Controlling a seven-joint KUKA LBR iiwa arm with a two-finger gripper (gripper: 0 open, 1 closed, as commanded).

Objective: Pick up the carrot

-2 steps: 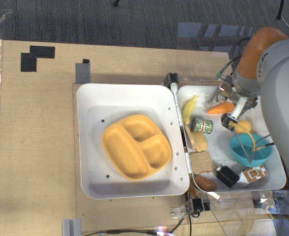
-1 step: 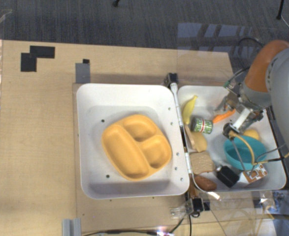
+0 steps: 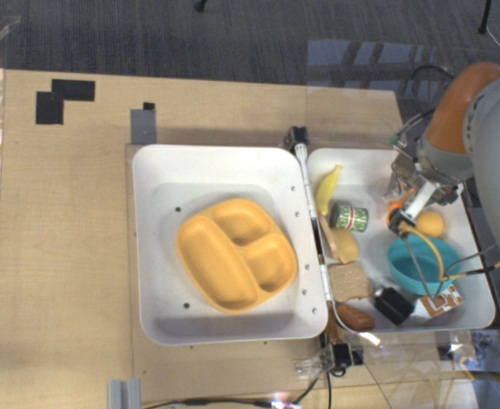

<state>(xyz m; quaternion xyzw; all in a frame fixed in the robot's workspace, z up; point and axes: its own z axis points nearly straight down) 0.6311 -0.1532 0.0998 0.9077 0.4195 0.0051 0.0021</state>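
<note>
Crowded right bin [image 3: 377, 156], little free floor; left bin [image 3: 156, 254] roomy around yellow plate [image 3: 235, 252]. Carrot [image 3: 395, 217] at gripper [image 3: 400, 214] tip, beside orange fruit [image 3: 432, 223], above teal cup [image 3: 417, 262]. Finger state unclear.

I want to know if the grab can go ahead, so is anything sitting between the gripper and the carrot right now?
Nothing visible does. The gripper is right down on an orange bit that looks like the carrot, in the right bin. A lemon and a teal cup crowd close beside it.
</note>
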